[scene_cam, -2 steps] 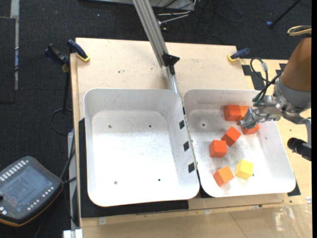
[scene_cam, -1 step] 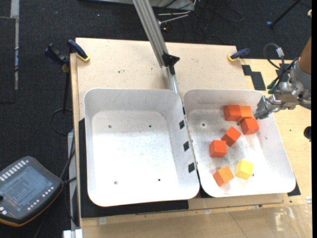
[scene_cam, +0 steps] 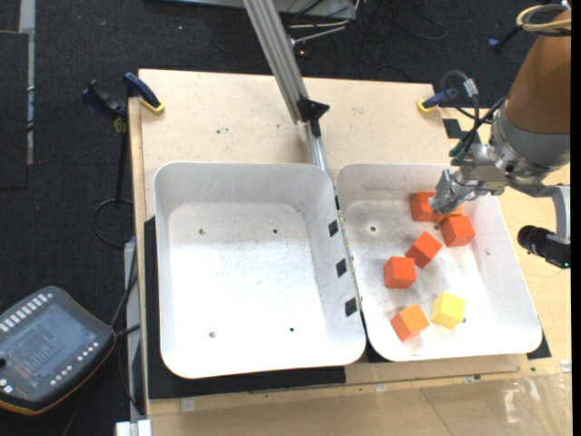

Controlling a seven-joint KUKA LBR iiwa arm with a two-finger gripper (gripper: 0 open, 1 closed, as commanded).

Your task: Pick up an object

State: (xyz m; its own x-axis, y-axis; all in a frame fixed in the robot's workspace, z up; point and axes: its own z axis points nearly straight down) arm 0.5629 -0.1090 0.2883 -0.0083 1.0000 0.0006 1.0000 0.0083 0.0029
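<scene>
One fixed camera above the bench (scene_cam: 236, 116), looking down at a slant, both white bins (scene_cam: 245, 271) in frame

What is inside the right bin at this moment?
Right bin holds five red or orange blocks, one yellow block, and the gripper. The gripper partly covers the top block.

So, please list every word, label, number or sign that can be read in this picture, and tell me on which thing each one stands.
No text can be read in this picture.
Teach pendant, on the floor at the lower left: its screen shows lines, too small and blurred to read.
Black marks along the rim between the two bins: plain patches, no letters visible.
Blocks and gripper: no labels visible.
</scene>
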